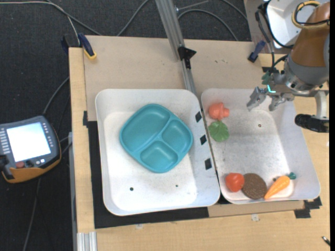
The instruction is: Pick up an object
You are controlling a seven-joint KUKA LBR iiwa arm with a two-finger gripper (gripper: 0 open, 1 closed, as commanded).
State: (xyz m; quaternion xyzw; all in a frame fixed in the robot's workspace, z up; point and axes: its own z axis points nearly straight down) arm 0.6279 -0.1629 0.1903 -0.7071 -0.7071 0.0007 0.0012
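Camera view looks down at a slant on a tan wooden bench (136,61) w/ two shallow white bins side by side, dark carpet and loose cables around it, a grey-and-orange handheld control pendant (26,148) at far left of frame.

Largest first: left white bin (120,192) holds a teal three-compartment plastic plate (156,137), lying flat, roughly centre of that bin. Right white bin (293,145) holds the small stuff. Grey arm w/ orange band comes in from upper right; its two-finger gripper (266,99) hangs over the upper right part of the right bin, fingers apart, nothing between them.

Candidates for the pick, all in right bin: brown round flat disc (254,185), orange toy carrot w/ green top (278,186), red toy tomato (235,181) in a row along the bottom edge, disc touching the tomato and just beside the carrot; green round toy veg (219,132) and orange-pink lumpy toy (218,111) near the bin's upper left edge, close to each other.

Key relation: nearest items, the pink toy and green veg, lie left of the gripper in frame, near; the bottom row is well apart, lower in frame. Carrot's long axis runs lower-left to upper-right. Judgement: a short leftward move then a descent looks easiest.

Bin floor is speckled, flat; bare room mid-bin.
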